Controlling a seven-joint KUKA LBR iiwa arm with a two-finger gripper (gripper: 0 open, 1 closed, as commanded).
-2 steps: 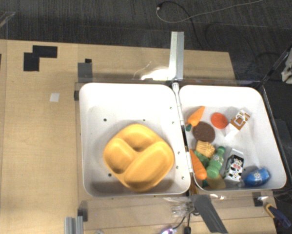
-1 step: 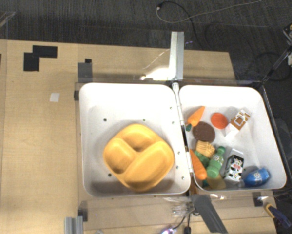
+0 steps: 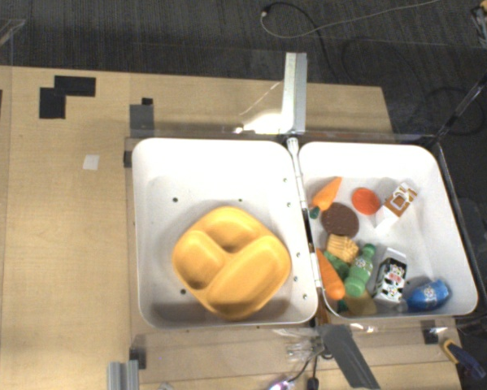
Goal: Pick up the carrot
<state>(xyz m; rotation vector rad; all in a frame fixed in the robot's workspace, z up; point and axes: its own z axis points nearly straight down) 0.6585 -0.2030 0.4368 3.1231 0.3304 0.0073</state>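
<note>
I saw the carrot (image 3: 327, 192) untouched in the right bin (image 3: 438, 177) beside the brown cookie (image 3: 339, 219); nothing done, and the pincer's state I couldn't tell.

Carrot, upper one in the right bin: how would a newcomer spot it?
In the right bin, the one with small toys, look along its left wall. The carrot is the tapered orange piece slanting above the round brown disc. A second orange piece lies lower, wedged beside a green bottle.
</note>
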